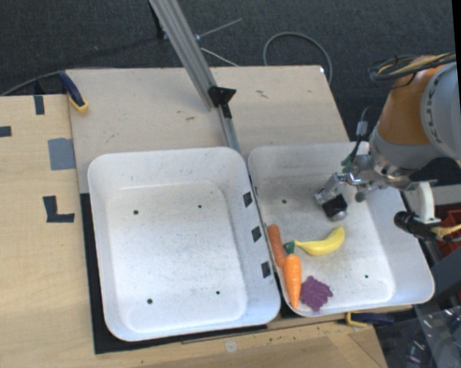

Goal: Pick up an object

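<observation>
In the right bin (384,286) lie a yellow banana (324,242), two orange carrots, one thin (276,242) and one thicker (293,279), and a purple bunch of grapes (314,292). My gripper (332,200) hangs over the upper middle of that bin, just above and slightly right of the banana, apart from it. I see no object between its fingers. The grey arm with its orange band (405,116) reaches in from the right.
The left bin (106,230) sits beside the right one, sharing a raised middle rim. A slanted metal post (195,54) stands behind the bins. The carrots lie tight against the right bin's left wall.
</observation>
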`<state>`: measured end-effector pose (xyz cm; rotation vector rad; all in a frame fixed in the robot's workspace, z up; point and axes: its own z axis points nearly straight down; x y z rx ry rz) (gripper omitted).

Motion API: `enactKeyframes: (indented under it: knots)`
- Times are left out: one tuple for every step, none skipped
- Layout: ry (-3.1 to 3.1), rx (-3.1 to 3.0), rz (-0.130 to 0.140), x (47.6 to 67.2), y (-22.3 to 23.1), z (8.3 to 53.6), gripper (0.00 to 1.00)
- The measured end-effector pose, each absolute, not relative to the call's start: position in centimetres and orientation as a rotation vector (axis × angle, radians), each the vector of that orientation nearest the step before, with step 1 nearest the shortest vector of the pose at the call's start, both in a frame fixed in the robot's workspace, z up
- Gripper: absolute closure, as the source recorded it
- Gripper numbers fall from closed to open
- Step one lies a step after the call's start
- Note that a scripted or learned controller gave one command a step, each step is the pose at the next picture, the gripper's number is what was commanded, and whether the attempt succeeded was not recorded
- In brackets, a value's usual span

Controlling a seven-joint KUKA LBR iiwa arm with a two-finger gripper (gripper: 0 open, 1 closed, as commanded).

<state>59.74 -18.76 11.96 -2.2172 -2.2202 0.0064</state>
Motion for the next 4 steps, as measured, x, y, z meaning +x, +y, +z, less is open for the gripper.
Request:
enactKeyframes:
  knots:
    - [-2.224, -2.217, 0.003, 59.8, -18.7, 13.3, 1.0]
    - [-2.224, -2.224, -0.002, 59.0, -19.1, 18.4, 1.0]
    - [-2.227, -2.223, -0.004, 58.9, -19.0, 24.8, 1.0]
    - [-2.224, -2.221, -0.001, 59.0, -18.9, 26.3, 1.0]
